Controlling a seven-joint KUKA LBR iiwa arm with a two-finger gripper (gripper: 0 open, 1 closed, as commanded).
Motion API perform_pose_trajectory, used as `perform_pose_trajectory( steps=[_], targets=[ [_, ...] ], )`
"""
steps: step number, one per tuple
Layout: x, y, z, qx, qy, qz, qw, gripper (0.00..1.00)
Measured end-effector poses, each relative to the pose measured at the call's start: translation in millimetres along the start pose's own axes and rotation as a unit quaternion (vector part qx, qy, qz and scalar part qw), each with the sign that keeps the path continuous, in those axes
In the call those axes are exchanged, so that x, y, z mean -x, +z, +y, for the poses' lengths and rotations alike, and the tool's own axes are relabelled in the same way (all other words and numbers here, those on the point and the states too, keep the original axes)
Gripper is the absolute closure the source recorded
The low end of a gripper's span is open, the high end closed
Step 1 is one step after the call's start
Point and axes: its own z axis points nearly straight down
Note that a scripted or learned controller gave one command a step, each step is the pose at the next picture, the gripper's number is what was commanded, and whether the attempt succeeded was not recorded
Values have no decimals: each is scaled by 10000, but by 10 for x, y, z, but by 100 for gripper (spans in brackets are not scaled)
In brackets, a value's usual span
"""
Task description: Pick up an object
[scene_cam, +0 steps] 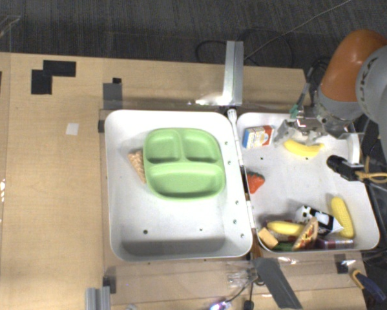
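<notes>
I have the gripper (301,126) low at the right bin's (367,221) far edge, just above a banana (302,148); I judge this the approach step; its opening I cannot tell. Next I must drop squarely over that fruit.

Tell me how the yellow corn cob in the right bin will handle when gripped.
The yellow corn cob looks rounded and elongated, so it may roll or slip if pinched off-centre. It seems a rigid toy, probably light. Lying close to the right bin's wall, it leaves little finger room.
</notes>
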Motion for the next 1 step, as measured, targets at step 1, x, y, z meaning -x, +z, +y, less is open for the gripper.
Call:
perform_pose_trajectory(
  steps=[1],
  targets=[
    [136,358,95,64,-155,-13,9999,0]
  ],
)
